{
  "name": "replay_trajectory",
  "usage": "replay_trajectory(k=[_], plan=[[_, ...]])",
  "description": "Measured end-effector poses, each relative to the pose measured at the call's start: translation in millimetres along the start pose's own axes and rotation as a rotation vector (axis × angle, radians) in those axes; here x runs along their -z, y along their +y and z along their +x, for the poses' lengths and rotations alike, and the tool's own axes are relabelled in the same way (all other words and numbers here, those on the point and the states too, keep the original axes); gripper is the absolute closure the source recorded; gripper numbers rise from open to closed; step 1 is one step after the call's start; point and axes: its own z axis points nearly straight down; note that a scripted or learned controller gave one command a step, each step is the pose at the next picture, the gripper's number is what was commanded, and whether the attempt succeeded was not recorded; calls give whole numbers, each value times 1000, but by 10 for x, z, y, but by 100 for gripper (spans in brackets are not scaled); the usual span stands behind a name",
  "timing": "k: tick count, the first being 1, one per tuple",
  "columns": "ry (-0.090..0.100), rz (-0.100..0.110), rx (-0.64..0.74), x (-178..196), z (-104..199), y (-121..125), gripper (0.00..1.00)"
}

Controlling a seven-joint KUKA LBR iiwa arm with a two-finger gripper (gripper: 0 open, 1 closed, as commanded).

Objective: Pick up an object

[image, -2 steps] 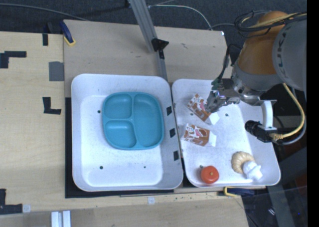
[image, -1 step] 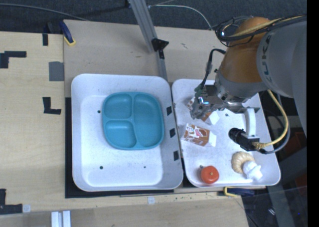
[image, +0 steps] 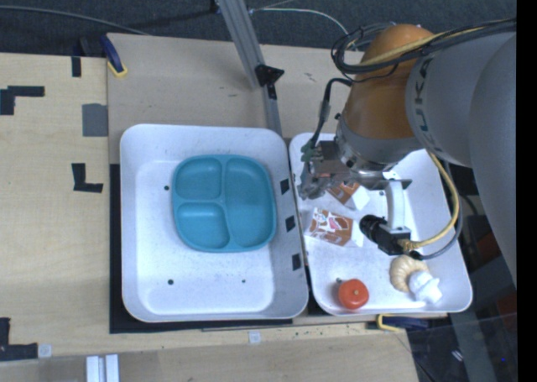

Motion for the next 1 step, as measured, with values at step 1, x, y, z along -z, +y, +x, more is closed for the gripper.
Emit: replay_trajectory(k=[1], plan=[[0, 1, 1, 93, 510, -9, 100]])
